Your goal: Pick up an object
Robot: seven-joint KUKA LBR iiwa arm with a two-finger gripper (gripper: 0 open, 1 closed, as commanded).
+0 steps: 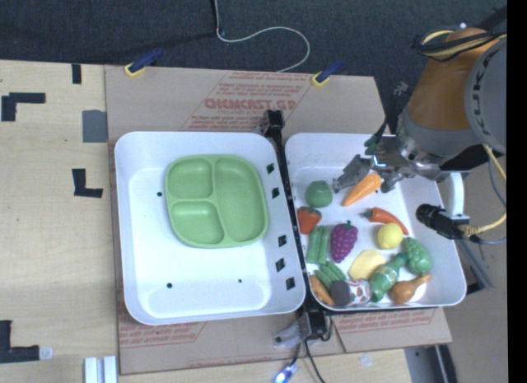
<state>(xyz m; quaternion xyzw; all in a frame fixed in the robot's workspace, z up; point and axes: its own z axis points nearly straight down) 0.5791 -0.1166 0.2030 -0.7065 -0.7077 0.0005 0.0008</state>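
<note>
The arm comes in from the right and its tool (362,177) sits over the far part of the right bin (449,295). An orange carrot (361,190) lies slanted between the tool's two dark fingers, its pointed end toward the near left; the fingers are closed against it, and whether the carrot is lifted clear of the bin floor cannot be told from this angle.

Just left of the carrot is a round green vegetable (319,194), and near that a small red and orange piece (308,220) by the bin's left wall. A purple bunch of grapes (343,241) lies in the middle of the bin, with a green pod (316,244) beside it on the left. To the right of the carrot a red pepper (384,217) rests against a yellow lemon (389,235). Toward the near right corner sit a head of broccoli (414,256), a yellow piece (366,265) and a brown pear (408,290), crowded together.

The left bin (144,291) holds a green divided plate (217,200), lying flat in its far half. Both bins rest on a sheet of cardboard (239,97) on the counter (49,233).
</note>
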